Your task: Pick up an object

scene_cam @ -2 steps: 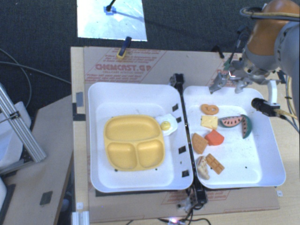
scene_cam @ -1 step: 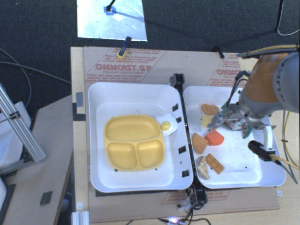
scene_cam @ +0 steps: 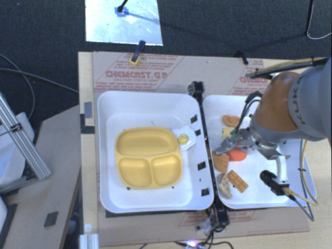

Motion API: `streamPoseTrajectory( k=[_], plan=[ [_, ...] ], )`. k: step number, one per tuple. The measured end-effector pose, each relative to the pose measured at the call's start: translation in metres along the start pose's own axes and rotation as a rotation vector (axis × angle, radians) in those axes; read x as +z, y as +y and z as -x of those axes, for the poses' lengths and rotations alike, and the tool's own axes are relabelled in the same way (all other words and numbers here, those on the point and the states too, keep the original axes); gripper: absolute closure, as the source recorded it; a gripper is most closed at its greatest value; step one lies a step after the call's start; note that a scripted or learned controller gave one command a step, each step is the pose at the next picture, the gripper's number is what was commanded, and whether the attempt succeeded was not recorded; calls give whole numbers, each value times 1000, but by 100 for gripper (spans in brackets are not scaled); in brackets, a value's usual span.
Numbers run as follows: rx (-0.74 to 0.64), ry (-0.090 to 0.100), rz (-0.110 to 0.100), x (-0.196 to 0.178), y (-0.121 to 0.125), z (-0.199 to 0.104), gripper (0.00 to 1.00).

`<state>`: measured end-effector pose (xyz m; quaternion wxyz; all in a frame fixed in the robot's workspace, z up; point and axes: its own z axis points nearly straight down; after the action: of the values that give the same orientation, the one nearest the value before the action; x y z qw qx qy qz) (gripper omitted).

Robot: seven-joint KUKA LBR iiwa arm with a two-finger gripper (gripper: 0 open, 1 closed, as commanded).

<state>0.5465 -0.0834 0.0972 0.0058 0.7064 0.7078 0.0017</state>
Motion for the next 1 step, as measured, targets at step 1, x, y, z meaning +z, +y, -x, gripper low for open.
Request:
streamPoseTrajectory(
  k=[1],
  plan=[
    [0,4,-3,-10,1,1,100]
  ],
)
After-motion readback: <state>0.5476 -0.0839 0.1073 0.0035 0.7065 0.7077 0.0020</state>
